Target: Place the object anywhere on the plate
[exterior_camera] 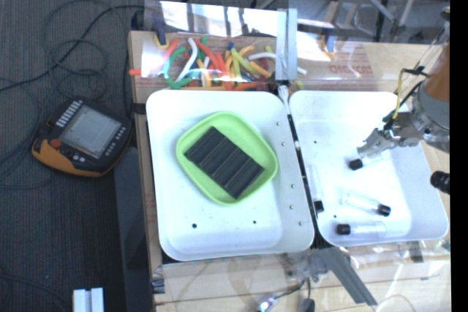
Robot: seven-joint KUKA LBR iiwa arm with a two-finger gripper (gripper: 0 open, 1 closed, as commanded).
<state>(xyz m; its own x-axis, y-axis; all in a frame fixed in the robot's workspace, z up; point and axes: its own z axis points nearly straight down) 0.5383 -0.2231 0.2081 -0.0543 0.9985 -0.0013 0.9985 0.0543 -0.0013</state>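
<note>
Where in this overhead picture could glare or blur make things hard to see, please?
In the camera view, the shiny sheet behind the bins gives bright reflections above the coloured cables; the right bin looks washed out, so the clear tubes in it barely stand out; the gripper looks soft; the green plate is evenly lit.

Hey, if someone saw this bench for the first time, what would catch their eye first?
Likely the lime-green square plate in the left white bin, a dark ribbed rectangular slab lying on it. Next, the tangle of bright coloured tubes behind that bin, and the grey arm's gripper over the right white bin.
</note>
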